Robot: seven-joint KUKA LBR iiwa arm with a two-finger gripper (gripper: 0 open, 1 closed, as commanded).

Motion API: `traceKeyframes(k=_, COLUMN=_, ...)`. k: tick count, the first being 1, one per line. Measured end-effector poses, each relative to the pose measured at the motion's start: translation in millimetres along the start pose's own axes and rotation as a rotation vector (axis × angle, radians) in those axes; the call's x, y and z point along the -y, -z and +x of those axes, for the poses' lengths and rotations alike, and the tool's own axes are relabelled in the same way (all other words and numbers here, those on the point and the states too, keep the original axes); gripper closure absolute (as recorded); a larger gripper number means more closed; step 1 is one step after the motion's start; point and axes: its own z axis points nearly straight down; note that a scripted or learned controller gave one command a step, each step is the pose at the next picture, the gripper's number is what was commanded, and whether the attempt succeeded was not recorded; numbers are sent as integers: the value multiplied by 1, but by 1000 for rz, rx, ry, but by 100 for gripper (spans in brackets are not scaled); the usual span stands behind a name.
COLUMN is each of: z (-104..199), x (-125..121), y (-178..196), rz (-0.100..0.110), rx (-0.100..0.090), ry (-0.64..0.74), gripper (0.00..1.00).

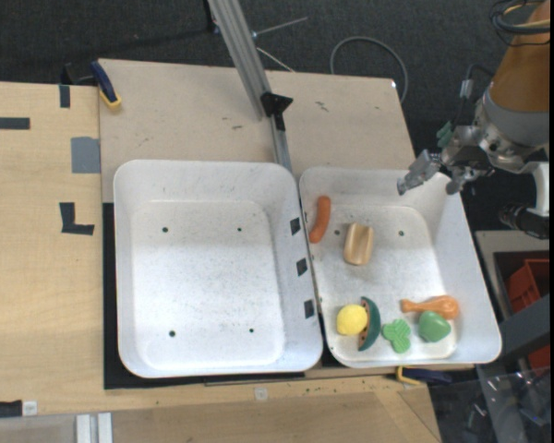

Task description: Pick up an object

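We see two white bins side by side on the tabletop (203, 109): the left bin (129, 247) and the right bin (466, 275), which carries all the objects. We count six pieces there, one of each kind. An orange sausage (320, 219) lies near the right bin's left wall, long and slim, tilted a little from upright in the view. Just right of it sits a tan bread piece (357, 244), short and blocky with a paler face. Along the near edge lies a cluster: a yellow lemon (352, 319), round and bright, touching a dark green curved pod (371, 326) that wraps its right side; next to that a light green, knobbly broccoli (398, 334); then a rounder green pepper (434, 326), with an orange carrot (431, 306) lying across just above it, touching it. The hand (427, 173) hangs over the right bin's far right corner, well apart from every object, with nothing between its fingers; we cannot tell whether they are spread or closed.
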Motion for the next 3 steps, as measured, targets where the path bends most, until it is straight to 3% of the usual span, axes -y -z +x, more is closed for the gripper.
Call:
traceKeyframes(k=1, z=0, x=0, y=0, rz=0, rx=0, ry=0, gripper=0)
traceKeyframes(k=3, z=8, x=10, y=-111, rz=6, rx=0, ry=-1, gripper=0)
